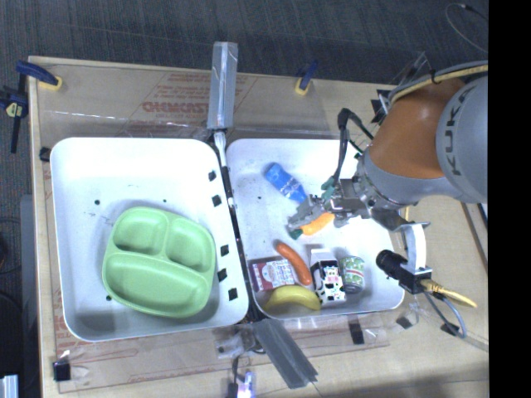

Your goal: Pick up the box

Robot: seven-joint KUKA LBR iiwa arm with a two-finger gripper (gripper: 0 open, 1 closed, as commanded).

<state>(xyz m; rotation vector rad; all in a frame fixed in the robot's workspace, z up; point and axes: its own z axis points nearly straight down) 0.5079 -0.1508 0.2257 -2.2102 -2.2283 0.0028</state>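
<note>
A dark red-brown box (266,274) lies flat near the front of the right bin (249,160), beside the divider. A small black-and-white carton (329,282) stands just right of it. My gripper (309,219) hangs over the middle of the right bin, behind and to the right of the box and well apart from it. A small orange piece (320,221) shows right at the gripper's tip; whether it is gripped I cannot make out. The grey arm with its orange band (412,135) comes in from the right.
The right bin also holds a blue bottle (284,182), a red-orange sausage (291,261), a banana (291,298) and a green can (353,273), all crowded around the box. A green divided tray (162,261) sits in the left bin (83,172).
</note>
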